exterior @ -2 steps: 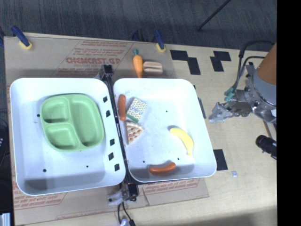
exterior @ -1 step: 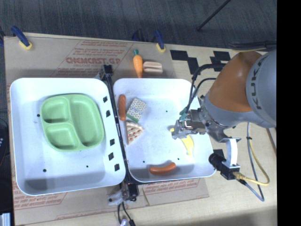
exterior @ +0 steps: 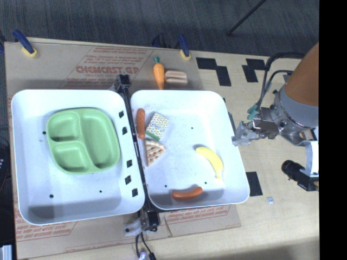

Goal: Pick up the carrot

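Note:
The carrot (exterior: 158, 75), orange with a green top, lies on the cardboard just behind the right bin's (exterior: 184, 97) far rim, outside both bins. It points toward the bin and sits next to a small brown-and-white bun (exterior: 175, 78). My gripper (exterior: 243, 136) hangs off the right bin's right edge, over the bench, well to the right of the carrot and nearer the camera. Nothing shows in it.
The right bin holds a sausage (exterior: 141, 122), a patterned packet (exterior: 158, 124), a waffle piece (exterior: 154, 153), a banana (exterior: 210, 160) and another sausage (exterior: 187, 193). The left bin (exterior: 27, 199) holds a green divided plate (exterior: 83, 140). Clamps (exterior: 184, 49) grip the bench's back edge.

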